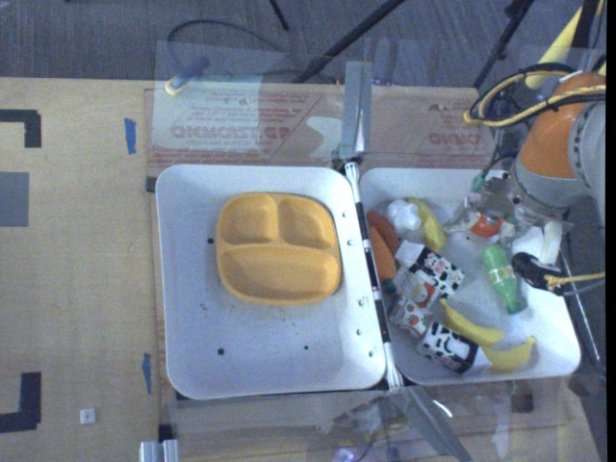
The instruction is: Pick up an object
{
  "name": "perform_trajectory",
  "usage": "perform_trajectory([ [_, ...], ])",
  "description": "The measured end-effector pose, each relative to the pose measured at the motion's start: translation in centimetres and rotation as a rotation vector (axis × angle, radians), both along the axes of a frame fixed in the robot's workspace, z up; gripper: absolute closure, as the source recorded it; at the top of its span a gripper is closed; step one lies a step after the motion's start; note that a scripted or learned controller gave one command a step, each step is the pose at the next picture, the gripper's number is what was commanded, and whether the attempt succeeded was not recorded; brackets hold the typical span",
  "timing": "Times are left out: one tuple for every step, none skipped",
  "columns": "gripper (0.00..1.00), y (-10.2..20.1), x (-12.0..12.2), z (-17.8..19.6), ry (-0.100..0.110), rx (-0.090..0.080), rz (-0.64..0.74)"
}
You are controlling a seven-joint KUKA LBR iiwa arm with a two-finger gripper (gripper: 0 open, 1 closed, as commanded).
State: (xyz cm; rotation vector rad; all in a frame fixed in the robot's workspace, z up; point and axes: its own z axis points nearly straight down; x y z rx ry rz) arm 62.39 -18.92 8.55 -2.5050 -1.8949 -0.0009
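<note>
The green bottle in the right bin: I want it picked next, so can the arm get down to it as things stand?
Probably yes. The green bottle lies uncovered near the right bin's right side, just below the pincer, apart from the bananas.

The arm comes in from the right edge of the camera view, its grey body topped by a rounded orange band that sits high in the frame, with yellow and black cables looped over and around it. Below the band the wrist narrows and points down and to the left, ending in the gripper, a cluster of grey and white metal parts set low. How its jaws stand cannot be made out from this angle.
</note>
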Motion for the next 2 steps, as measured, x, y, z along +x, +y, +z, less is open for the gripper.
perform_trajectory([
  [0.00, 1.25, 2.12, 0.07, 0.004, -0.002, -0.244],
  [1.00, 1.32, 1.80, 0.68, 0.021, -0.004, -0.242],
])
